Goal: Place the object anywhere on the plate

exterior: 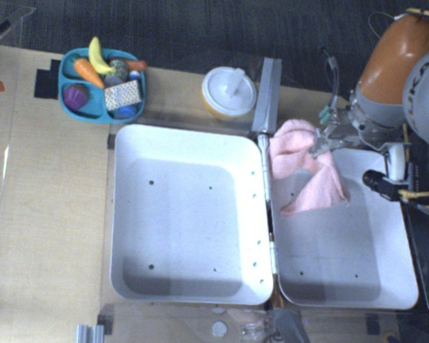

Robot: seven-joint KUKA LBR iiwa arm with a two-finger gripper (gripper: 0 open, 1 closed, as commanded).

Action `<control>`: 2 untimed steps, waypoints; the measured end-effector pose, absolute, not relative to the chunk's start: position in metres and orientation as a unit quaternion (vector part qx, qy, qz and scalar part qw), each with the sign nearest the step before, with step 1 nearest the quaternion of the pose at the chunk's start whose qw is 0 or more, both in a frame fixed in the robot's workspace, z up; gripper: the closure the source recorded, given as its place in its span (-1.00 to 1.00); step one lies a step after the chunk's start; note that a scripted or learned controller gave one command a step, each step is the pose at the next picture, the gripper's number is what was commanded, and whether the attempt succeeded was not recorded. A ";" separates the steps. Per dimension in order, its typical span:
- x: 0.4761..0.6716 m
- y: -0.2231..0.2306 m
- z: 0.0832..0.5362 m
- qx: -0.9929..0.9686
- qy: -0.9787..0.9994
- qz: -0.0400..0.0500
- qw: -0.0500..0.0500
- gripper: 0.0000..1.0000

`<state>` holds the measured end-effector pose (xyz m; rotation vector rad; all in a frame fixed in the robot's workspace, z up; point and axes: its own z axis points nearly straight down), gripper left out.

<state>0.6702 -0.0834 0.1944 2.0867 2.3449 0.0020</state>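
Gripper [326, 143] is at the upper-left corner of the right bin [383, 286], pinching a pink cloth [307, 175]. Part of the cloth bunches against the divider side of that bin, the rest hangs from the fingers in a tail draping down-right toward the bin floor. Cloth looks lifted at the pinch point, lower edge close to or touching the bin, can't tell which. Left bin [188, 217] sits beside the right bin, touching along the shared edge. Above the left bin: a blue compartment plate [72, 80] with toy food to the upper left, and a white-lidded yellow container [229, 92] near the top-right corner.
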 end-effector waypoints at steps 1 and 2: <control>0.673 -0.082 0.225 0.661 0.750 0.002 0.003 1.00; 0.673 -0.035 0.233 0.497 0.868 0.002 0.003 1.00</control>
